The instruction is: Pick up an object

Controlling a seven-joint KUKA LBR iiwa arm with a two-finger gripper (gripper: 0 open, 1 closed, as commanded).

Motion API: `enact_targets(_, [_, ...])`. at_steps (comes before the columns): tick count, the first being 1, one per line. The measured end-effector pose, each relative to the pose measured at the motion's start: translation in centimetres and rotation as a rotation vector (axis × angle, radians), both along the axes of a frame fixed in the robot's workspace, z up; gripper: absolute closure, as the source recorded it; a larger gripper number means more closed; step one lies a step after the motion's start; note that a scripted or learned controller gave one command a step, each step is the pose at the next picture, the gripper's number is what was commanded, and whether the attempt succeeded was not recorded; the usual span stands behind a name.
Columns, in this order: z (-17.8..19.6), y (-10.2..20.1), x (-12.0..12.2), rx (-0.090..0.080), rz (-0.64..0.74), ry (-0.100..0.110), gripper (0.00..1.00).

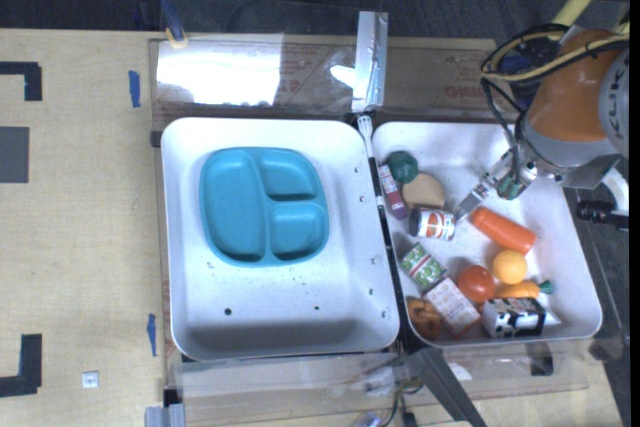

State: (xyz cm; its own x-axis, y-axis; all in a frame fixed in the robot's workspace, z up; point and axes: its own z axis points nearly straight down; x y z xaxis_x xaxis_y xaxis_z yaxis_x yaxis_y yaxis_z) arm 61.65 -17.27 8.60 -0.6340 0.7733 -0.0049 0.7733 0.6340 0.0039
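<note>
- Left bin, centre-left of frame: holds a blue tray with three compartments, lying flat.
- Right bin, centre-right: holds a heap of small toy foods.
- Along the right bin's left wall: a slim purple packet, long axis running up-down the frame.
- Just right of it: a dark green ball above a tan potato, touching.
- Lower: a red-and-white can on its side, a green carton, a tomato, an orange fruit, a black-and-white carton at the bottom edge.
- Carrot: right of centre, long axis slanting from upper left to lower right, blunt end toward upper left.
- Gripper: upper right of the bin, just above and left of the carrot, close to its upper-left end; contact not clear.
- Finger opening: cannot tell; nothing seen held.
</note>
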Motion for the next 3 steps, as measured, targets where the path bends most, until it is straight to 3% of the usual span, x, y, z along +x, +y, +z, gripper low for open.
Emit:
enact_targets(1, [0.0, 1.8, -1.1, 0.003, -0.262, 0.004, 0.00])
enact_targets(2, [0.2, -4.1, -5.2, 0.006, -0.261, 0.001, 0.00])
enact_targets(3, [0.2, 1.3, -7.3, 0.003, -0.267, 0.000, 0.00])
